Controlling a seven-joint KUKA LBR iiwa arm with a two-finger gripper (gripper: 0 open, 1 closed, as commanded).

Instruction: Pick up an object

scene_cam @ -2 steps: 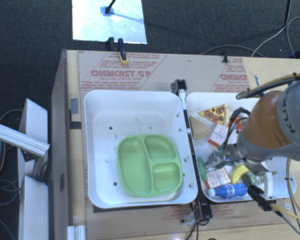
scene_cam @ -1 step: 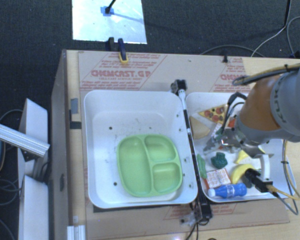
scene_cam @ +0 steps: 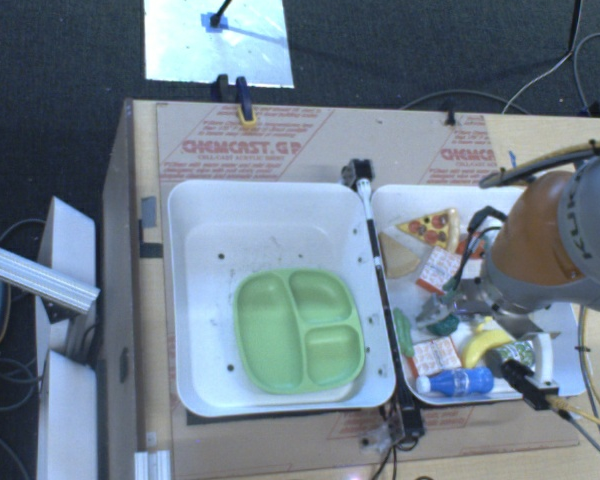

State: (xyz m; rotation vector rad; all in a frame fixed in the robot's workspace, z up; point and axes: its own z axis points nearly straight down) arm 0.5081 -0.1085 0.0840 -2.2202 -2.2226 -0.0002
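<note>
The right bin (scene_cam: 400, 200) holds a pizza slice (scene_cam: 432, 229), a red and white packet (scene_cam: 439, 267), a green item (scene_cam: 402, 332), a small red and white box (scene_cam: 435, 354), a yellow banana (scene_cam: 485, 346) and a blue bottle (scene_cam: 455, 381). My gripper (scene_cam: 448, 313) hangs low over the middle of this bin, above a dark teal object (scene_cam: 438, 322). The arm's orange band (scene_cam: 540, 238) and grey wrist cover the bin's right part. Nothing is seen lifted off the bin floor.
The left bin (scene_cam: 210, 218) holds a green three-compartment tray (scene_cam: 300, 330). A black-handled brush (scene_cam: 364, 198) lies along the wall between the two bins. Cables run over the bench at the far right.
</note>
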